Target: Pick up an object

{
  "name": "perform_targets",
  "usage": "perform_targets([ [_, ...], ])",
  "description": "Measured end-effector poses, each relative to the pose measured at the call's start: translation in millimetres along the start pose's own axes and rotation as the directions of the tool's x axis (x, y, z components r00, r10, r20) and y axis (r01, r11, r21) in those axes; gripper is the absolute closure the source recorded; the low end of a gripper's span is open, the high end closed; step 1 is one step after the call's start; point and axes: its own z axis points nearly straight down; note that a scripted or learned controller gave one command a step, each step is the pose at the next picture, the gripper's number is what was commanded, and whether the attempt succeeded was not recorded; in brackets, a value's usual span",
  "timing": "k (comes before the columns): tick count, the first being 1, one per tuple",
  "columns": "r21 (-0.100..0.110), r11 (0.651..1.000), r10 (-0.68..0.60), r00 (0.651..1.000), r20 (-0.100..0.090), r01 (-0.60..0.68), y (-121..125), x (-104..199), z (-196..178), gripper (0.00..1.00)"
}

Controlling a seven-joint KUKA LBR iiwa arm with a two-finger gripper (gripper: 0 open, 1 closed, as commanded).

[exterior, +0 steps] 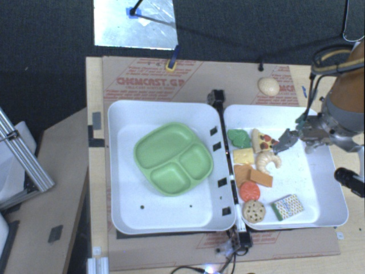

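The right bin (325,178) holds several toy foods along its left side: a green leafy piece (239,137), a pizza slice (260,138), a yellow cheese block (243,156), a pale croissant (268,161), an orange wedge (261,178), a red tomato (249,191), a cookie (254,211) and a small green-and-white box (288,206). My gripper (282,143) reaches in from the right and hangs low over the bin. Its tip sits just right of the pizza slice and above the croissant. Nothing is visibly held in it.
In the left bin (122,210) lies a green divided plate (173,158). A beige egg-shaped object (268,86) rests on the cardboard behind the right bin. The black divider (225,158) runs between the bins. The right bin's right half is bare white floor.
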Motion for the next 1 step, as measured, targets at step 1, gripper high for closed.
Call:
perform_targets([
  [1,-0.011,1.0,-0.002,1.0,0.001,0.003,2.0,0.2,-5.8,0.0],
])
